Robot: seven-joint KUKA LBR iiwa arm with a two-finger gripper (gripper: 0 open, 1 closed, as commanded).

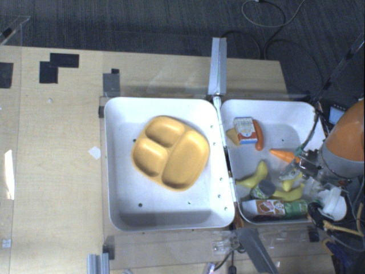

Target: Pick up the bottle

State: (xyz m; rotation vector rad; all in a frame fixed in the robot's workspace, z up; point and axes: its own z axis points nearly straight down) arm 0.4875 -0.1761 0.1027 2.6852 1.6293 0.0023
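Bench [57, 153]: two bins [165, 221], one bottle [279, 209].

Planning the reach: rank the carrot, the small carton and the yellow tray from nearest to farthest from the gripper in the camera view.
From the gripper:
1. Carrot, right bin, just left of it.
2. Small carton, right bin's far-left part.
3. Yellow tray, left bin.

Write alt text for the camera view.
The grey arm reaches from the right over the right bin, which holds a green bottle lying at its front, bananas and a carrot. The left bin holds a yellow three-part tray.
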